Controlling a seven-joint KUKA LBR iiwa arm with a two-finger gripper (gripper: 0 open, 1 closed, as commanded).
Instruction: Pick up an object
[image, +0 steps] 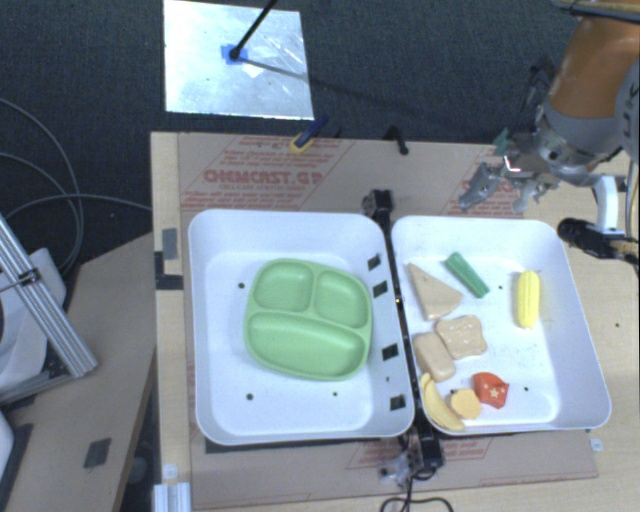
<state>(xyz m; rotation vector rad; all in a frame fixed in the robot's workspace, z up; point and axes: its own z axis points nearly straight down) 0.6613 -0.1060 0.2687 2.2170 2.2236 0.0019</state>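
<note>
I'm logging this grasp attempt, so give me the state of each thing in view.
Gripper: above the right bin's far edge, holding nothing.
Tray: flat in left bin, compartments empty.
Corn: lying in right bin.
Green stick: lying flat.
Toast: lying flat.
Banana: at near edge.

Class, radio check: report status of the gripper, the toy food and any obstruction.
Gripper above right bin's far rim, nothing seen held. Toy food, corn cob included, lying in right bin. Green plate in left bin, no obstruction.
</note>
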